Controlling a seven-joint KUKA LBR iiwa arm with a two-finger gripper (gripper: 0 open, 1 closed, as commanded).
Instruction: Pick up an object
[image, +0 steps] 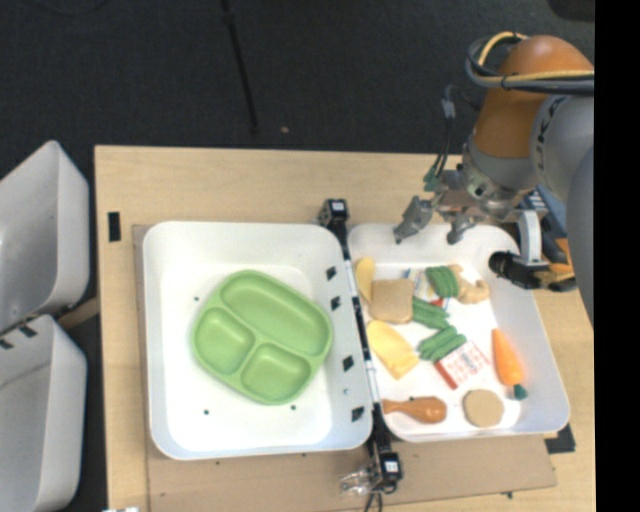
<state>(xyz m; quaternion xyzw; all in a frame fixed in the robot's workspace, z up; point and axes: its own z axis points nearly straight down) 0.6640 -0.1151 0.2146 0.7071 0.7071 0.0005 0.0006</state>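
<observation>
Toy food (432, 330), no legible labels.

In the right bin (545, 345) before me lie toy foods: a tan bread slice (391, 299), green bean pods (436, 314), a yellow wedge (391, 349), an orange carrot (508, 360), a brown drumstick (418, 409), a round cookie (484, 407), and what may be a small red-and-white packet (461, 364), all flat.
</observation>
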